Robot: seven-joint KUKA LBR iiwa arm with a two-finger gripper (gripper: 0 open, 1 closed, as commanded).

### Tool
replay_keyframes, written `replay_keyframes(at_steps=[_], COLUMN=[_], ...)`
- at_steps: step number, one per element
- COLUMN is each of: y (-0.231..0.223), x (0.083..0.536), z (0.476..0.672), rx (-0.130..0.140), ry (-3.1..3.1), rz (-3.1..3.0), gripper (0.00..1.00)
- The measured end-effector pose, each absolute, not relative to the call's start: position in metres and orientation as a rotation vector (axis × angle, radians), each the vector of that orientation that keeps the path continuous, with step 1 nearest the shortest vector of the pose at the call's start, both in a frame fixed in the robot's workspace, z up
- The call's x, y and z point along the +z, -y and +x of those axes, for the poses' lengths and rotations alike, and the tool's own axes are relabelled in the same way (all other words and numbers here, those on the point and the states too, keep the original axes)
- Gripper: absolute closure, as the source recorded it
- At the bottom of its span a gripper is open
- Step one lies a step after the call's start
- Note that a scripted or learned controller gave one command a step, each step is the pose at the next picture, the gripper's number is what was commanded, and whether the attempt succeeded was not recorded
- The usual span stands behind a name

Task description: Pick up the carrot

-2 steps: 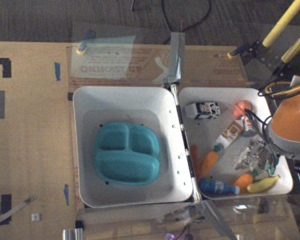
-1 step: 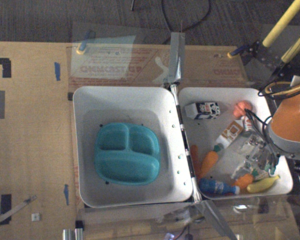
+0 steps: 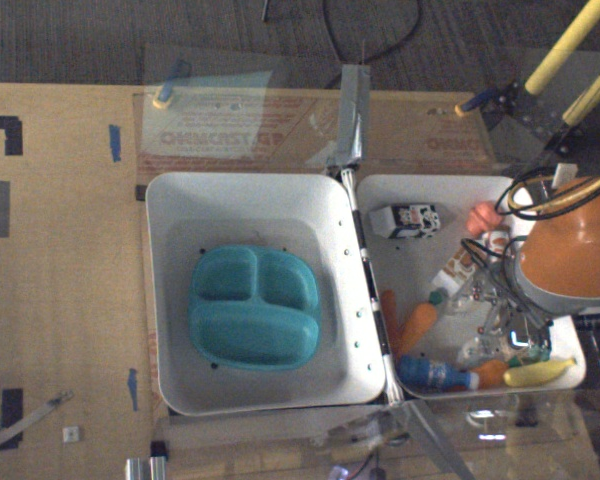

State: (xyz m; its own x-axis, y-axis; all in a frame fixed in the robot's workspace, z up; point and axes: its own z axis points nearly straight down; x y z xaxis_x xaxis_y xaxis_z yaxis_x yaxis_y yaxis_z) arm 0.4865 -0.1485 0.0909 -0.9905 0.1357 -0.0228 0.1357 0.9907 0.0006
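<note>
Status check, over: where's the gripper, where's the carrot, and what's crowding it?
Gripper low in right white bin, fingers unclear. Orange carrot with green top lying apart to its left, not held. Blue bottle just below carrot.

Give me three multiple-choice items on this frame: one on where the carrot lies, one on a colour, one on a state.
1. Where is the carrot?
A. On the plate
B. In the right bin, near its left wall
C. On the bench outside the bins

2. What colour is the plate in the left bin?
A. Teal
B. Red
C. Yellow

3. How does the carrot stand with the gripper?
A. Lifted above the bin
B. Lying in the bin, apart from the gripper
C. Set on the plate

Answers:
1 B: the orange carrot lies in the right bin, close to the wall it shares with the left one.
2 A: the divided plate is teal.
3 B: the carrot rests on the bin floor, with the gripper off to its right.
</note>
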Motion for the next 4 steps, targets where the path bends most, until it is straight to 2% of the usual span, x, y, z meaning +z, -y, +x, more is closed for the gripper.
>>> replay_keyframes(at_steps=[1,2,3,4], y=[0.149,0.149,0.16,0.151], x=[0.101,0.101,0.105,0.126], z=[0.486,0.486,0.56,0.617], rx=[-0.001,0.0,0.001,0.001], ry=[-3.111,-3.111,-3.086,-3.079], rz=[0.218,0.219,0.543,0.58], gripper=[1.0,0.0,0.0,0.0])
